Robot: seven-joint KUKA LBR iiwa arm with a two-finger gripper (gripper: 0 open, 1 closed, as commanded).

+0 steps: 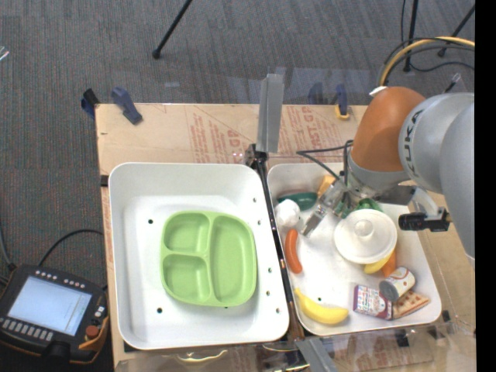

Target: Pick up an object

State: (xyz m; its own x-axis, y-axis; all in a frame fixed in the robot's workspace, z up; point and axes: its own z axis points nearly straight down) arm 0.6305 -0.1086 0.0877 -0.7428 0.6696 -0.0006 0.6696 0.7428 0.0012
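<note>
Looking down from my remote station, I read the scene by size. Bench [178,126]: a brown board carrying two shallow white bins side by side.

Arm [434,146]: grey with an orange band, entering from 3 o'clock and bending down over the right bin.

Left bin [132,184]: holds one green divided tray [209,258], lying flat near its middle.

Right bin [430,304]: holds the clutter. A white bowl [366,235] sits upside down near centre; a banana [322,310] lies at 6 o'clock; a printed carton [372,301] and a small can [397,284] lie toward 5 o'clock, with a wafer-like piece [415,304] just beside them. A dark green item [302,201] lies at 11 o'clock.

Claw [318,219]: low in the right bin's upper left part; its fingers appear slightly parted, and I see nothing between them.

Nearest candidates: a white ball [287,213] just beside the claw at its 9 o'clock, and an orange sausage-like piece [293,252] at its 7 o'clock, long axis running 12 to 6. I judge the ball nearer, so the coming move would turn on a short shift toward 9 o'clock.
</note>
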